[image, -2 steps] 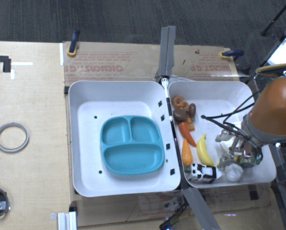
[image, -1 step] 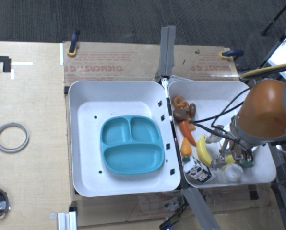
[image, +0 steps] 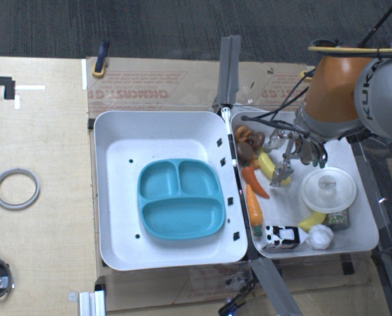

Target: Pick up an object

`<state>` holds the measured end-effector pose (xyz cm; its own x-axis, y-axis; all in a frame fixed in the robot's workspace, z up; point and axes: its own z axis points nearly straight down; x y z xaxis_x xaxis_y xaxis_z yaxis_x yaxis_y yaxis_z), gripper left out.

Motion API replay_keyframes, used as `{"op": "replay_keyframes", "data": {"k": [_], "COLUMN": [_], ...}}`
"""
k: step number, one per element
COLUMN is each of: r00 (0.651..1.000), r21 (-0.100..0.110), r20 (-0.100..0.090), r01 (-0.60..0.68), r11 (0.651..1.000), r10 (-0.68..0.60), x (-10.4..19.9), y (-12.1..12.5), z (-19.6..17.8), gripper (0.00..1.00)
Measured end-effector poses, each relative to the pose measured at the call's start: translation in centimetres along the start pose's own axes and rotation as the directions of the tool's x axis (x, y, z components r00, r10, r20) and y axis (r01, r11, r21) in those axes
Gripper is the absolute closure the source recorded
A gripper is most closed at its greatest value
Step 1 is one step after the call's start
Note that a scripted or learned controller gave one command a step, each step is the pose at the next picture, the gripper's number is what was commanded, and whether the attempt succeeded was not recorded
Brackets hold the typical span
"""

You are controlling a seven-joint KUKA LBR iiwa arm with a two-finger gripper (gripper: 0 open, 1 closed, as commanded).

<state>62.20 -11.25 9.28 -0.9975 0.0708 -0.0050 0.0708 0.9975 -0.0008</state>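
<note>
In the left bin [image: 110,176] a blue divided tray [image: 181,199] takes up the centre, leaving bare floor along its upper and left sides. The right bin [image: 360,236] is crowded: brown items [image: 246,143], a yellow piece [image: 267,164] and two carrots [image: 254,193] line its left wall, a white lid [image: 327,188] sits right of centre, and a black-and-white toy [image: 280,237] and white ball [image: 320,237] block the lower edge. The hand [image: 285,175] hangs over the small gap between the yellow piece and the lid.

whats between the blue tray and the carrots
In the camera view, the two bins' adjoining walls lie between the blue tray in the left bin and the carrots in the right bin; otherwise just bare white bin floor.
</note>
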Motion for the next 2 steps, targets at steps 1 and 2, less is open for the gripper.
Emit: {"op": "replay_keyframes", "data": {"k": [1,2], "r00": [0.992,0.995], "r21": [0.0,0.001], "r20": [-0.002,0.001], "r01": [-0.128,-0.095], "r11": [0.992,0.995], "r10": [0.128,0.095], "x": [0.5,1.5], "y": [1.9,-4.3], "z": [0.0,-4.2], "gripper": [0.0,0.0]}}
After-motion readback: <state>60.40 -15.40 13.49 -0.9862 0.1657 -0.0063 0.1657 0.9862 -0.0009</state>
